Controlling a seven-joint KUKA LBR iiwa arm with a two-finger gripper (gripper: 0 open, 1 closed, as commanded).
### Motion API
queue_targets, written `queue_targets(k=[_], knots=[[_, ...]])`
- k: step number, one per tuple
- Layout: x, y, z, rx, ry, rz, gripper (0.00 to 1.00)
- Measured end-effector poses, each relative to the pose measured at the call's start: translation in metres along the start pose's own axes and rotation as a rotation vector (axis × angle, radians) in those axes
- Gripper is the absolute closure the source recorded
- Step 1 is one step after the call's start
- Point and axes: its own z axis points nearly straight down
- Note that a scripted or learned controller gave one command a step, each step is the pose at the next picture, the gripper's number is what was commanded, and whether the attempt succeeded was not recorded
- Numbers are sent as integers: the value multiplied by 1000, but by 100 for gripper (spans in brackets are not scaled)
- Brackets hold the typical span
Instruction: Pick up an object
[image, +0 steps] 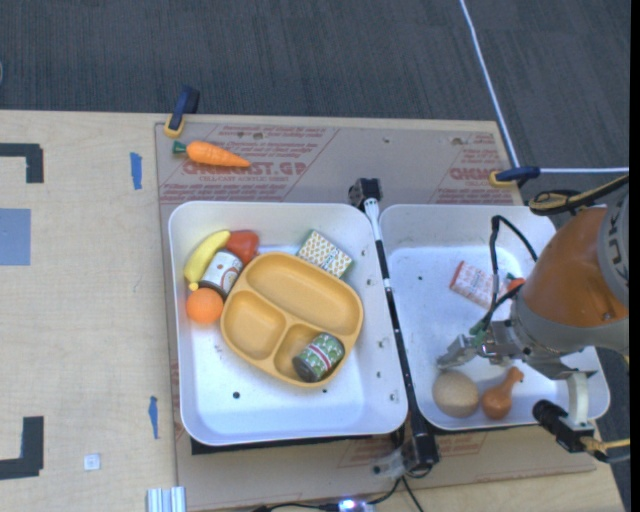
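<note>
The jaws look released, hovering just above-left of the round beige potato-like ball, apparently not touching.

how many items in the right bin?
3: a pink packet near the back, a tan potato at the front, an orange drumstick beside it. The arm may hide more.

Arm is running off the right edge, covering the right bin's far corner. Packet print is too blurred to read. Red item is sitting half hidden behind the banana; identity unclear.
</note>
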Motion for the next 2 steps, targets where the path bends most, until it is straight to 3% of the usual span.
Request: queue_targets(k=[1,2], knots=[[24,1,0,-2,0,-1,0],[6,1,0,-1,1,-1,0]])
